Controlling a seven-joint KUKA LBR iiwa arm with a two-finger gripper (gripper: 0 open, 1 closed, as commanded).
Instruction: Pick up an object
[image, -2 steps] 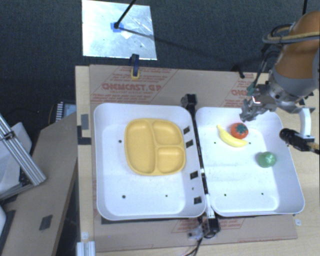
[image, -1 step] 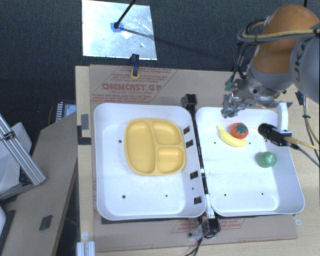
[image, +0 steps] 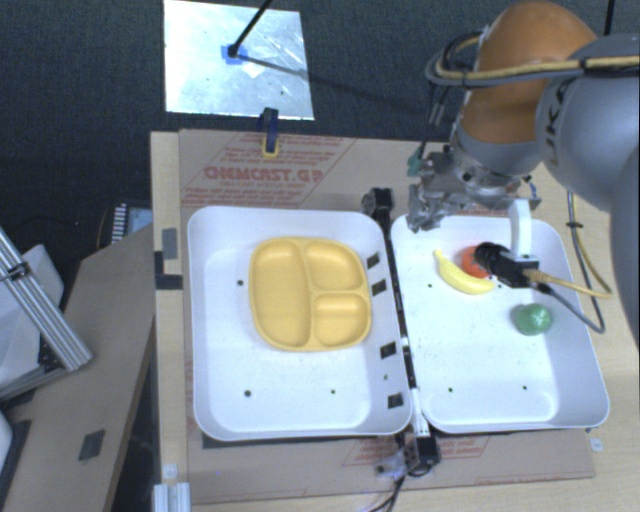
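A yellow banana (image: 463, 275) lies in the right bin (image: 500, 390) near its upper middle. Just right of it sits a red-orange object (image: 474, 261), partly hidden by a black part of the arm. A green round object (image: 533, 319) rests farther right. My gripper (image: 428, 214) hangs over the bin's upper left corner, above and left of the banana. Nothing shows between its fingers.
The left bin (image: 215, 390) holds a yellow divided plate (image: 307, 293). A black divider with clips runs between the bins. Yellow and grey cables trail from the arm over the right bin's right side. A shiny sheet lies behind the bench.
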